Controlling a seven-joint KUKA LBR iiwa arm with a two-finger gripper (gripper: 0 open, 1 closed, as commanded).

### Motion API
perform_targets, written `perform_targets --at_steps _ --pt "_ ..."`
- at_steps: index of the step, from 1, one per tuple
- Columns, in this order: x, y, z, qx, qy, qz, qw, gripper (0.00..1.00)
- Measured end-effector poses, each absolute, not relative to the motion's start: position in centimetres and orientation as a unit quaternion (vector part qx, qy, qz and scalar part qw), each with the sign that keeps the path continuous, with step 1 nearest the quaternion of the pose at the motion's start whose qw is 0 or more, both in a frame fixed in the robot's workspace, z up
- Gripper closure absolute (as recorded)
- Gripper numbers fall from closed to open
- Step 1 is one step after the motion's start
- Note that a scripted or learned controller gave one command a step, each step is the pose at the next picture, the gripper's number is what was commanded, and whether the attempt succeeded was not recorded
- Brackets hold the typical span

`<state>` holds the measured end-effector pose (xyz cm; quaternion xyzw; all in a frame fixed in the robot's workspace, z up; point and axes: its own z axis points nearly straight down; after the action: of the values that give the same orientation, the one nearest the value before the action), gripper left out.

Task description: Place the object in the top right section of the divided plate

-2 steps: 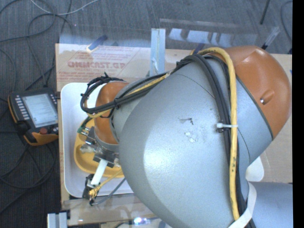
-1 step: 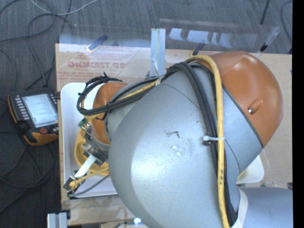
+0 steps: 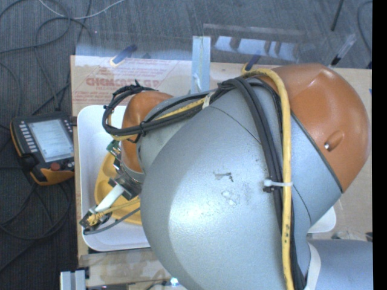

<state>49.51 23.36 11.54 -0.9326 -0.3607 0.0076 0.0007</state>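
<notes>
Arm (image 3: 242,180) reaches in from the right, over most of the worktop (image 3: 91,83). Left bin (image 3: 87,162) sits at the worktop's left side, beneath the arm's wrist. Divided plate (image 3: 106,183) lies in the left bin, largely under the wrist. Handheld pendant (image 3: 43,147) lies on the floor (image 3: 36,53), left of the worktop.

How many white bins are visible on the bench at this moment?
2. One white bin lies at the left, holding the yellow plate. A corner of the second bin shows at lower right; the arm hides the rest.

grey arm (image 3: 242,186) over yellow plate (image 3: 106,177), white bin (image 3: 91,132)
</notes>
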Motion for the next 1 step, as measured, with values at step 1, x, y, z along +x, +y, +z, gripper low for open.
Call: perform_targets --at_steps 1 --pt "48.84 23.79 9.89 -0.945 -0.327 -0.0101 0.003 0.0"
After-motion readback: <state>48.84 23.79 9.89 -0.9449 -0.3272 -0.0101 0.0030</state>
